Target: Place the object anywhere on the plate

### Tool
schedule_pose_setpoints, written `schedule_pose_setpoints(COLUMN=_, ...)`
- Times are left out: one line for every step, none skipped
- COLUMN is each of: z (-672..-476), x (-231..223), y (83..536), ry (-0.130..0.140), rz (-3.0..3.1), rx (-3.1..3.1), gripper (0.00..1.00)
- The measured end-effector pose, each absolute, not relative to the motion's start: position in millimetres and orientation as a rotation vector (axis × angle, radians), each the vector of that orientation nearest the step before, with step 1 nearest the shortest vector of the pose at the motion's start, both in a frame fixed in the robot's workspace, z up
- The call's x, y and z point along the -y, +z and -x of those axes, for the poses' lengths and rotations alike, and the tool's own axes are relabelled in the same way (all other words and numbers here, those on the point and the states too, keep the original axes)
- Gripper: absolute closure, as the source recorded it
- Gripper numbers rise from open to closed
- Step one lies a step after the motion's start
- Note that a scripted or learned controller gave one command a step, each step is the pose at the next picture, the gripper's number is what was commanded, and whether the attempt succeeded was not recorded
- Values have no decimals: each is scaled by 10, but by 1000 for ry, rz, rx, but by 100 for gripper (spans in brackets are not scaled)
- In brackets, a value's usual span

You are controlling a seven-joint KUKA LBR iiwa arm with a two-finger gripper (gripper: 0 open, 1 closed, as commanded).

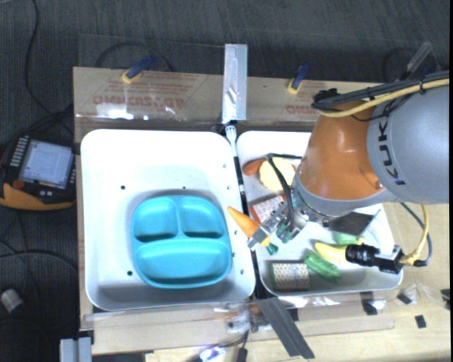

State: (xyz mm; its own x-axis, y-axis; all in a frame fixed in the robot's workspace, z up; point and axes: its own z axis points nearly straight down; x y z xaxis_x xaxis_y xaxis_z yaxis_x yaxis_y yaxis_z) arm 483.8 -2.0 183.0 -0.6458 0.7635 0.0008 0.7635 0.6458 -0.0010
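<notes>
From above, the blue plate (pixel 183 238) with three compartments lies in the left bin (pixel 106 202), toward its lower middle. The arm (pixel 370 161) reaches into the right bin (pixel 287 143), and its pincer (pixel 266 228) hangs low near the wall between the two bins. An orange carrot (pixel 242 220) lies tilted just beside the pincer's tip, over that dividing wall and close to the plate's right edge; whether the pincer is clenched on it or released cannot be told. In the right bin lie a green and yellow corn cob (pixel 325 259) and a speckled brown block (pixel 291 274).
</notes>
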Motion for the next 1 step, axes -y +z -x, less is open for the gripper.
schedule_pose_setpoints(z=-4838, x=20, y=1831, ry=1, rz=1322, rx=2849, gripper=0)
